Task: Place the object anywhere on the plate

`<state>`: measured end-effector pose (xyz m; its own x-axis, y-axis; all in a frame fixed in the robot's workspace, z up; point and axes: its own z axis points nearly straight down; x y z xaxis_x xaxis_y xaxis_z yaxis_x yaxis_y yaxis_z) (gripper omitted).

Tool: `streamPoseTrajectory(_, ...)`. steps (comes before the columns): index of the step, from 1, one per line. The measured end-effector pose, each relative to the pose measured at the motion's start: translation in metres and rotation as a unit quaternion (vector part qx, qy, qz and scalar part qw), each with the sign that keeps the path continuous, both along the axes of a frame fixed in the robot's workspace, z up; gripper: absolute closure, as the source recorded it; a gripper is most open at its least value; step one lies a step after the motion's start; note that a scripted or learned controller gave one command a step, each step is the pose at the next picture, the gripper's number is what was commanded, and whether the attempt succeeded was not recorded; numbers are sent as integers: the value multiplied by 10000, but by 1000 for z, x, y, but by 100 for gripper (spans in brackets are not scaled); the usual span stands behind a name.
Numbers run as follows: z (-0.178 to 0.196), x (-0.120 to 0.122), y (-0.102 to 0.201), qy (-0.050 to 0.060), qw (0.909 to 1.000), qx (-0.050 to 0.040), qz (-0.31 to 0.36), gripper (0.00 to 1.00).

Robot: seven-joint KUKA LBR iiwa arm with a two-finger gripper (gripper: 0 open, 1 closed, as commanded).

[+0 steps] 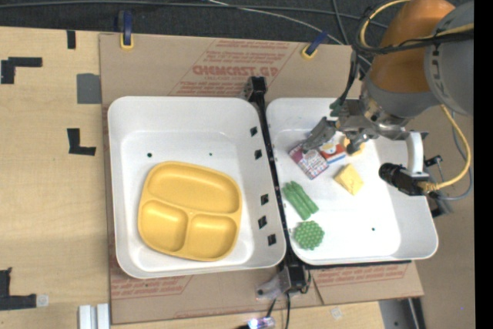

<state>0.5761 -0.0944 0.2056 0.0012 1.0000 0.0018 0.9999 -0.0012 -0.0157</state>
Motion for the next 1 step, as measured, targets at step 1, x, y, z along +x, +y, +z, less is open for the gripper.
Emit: streamPoseTrajectory(1,8,3,0,-69,10000,-7,14,0)
